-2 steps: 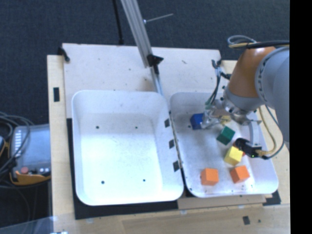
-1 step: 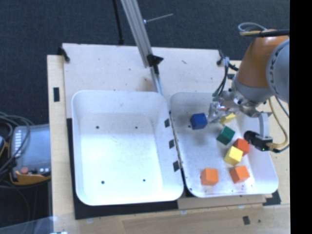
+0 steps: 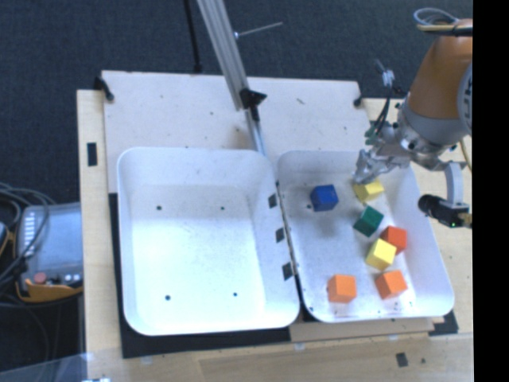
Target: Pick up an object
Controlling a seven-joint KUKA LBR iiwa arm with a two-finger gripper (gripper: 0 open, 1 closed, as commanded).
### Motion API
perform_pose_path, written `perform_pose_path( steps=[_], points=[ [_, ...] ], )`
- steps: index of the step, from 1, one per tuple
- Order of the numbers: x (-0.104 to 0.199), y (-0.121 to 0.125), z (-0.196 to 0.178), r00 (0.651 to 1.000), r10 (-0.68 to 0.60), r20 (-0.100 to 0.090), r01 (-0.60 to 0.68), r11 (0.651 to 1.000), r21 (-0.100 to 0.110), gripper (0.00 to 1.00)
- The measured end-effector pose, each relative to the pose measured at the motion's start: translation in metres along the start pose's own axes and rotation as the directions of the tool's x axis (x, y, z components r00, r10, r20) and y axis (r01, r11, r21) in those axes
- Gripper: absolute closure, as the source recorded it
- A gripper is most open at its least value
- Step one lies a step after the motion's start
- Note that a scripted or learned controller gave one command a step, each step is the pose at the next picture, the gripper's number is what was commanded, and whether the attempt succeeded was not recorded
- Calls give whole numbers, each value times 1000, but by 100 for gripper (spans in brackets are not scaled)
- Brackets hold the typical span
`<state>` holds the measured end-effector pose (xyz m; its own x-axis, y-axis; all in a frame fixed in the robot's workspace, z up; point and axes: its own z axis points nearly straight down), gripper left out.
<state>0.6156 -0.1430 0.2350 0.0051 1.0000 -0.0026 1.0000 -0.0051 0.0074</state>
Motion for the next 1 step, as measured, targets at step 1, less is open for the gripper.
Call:
perform_pose_path(
  steps=[1],
  points=[
    [-1, 1, -27, 1000, -7, -1, 7, 1000, 3, 100]
  ],
)
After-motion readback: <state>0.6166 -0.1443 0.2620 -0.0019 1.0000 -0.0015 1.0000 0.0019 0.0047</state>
